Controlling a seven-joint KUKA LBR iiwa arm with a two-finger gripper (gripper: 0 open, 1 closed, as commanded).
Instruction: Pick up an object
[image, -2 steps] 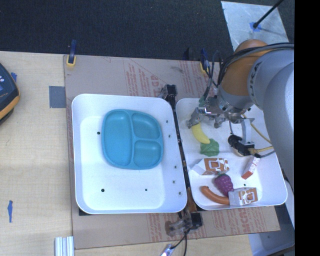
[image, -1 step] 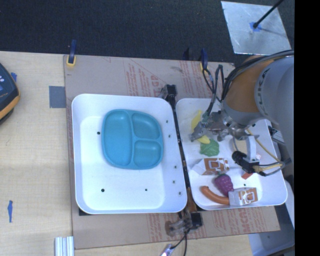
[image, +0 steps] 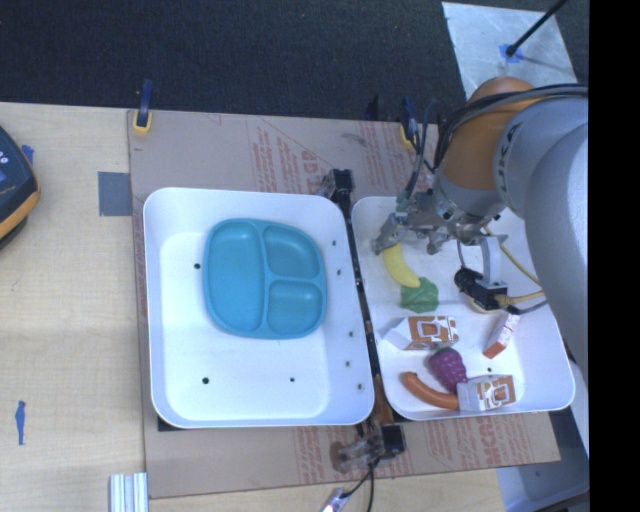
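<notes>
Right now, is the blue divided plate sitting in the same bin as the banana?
No, the blue divided plate lies in the left bin, while the banana lies in the right bin.

Robotics lab: wooden bench held clamped cardboard sheet, two white bins, grey-and-orange arm, loose cables, dark carpet.

One fixed camera looks down at a slant on both white bins, arm entering from right
</notes>
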